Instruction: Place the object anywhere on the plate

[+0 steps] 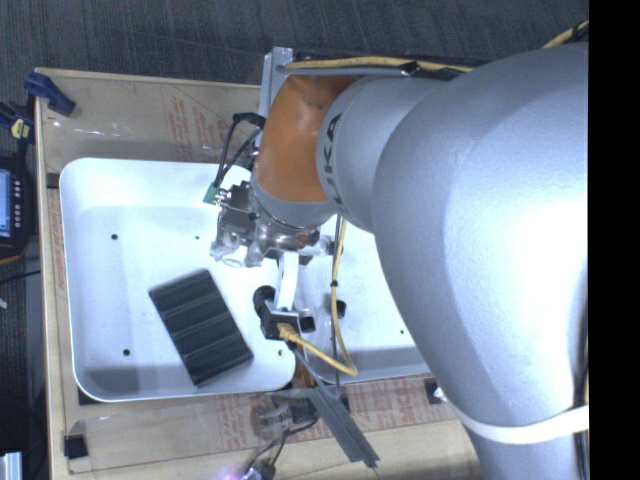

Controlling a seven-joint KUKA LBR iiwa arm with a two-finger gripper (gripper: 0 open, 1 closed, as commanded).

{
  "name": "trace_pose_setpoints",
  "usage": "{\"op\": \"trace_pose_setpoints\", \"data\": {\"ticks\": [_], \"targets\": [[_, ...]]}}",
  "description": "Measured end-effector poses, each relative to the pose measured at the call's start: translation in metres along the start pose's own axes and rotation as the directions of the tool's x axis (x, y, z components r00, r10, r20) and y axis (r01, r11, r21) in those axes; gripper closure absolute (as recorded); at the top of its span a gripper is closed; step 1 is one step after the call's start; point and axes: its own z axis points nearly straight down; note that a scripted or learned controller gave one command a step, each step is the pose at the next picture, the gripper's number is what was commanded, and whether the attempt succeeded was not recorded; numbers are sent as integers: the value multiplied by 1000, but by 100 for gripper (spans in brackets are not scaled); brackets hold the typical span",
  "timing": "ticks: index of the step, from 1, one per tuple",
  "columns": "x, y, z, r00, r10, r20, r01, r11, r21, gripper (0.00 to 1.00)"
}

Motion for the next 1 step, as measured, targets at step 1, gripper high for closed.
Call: {"op": "trace_pose_setpoints", "data": {"ticks": [1], "targets": [[40, -70, 62, 952, 305, 4, -305, 952, 4, 100]]}}
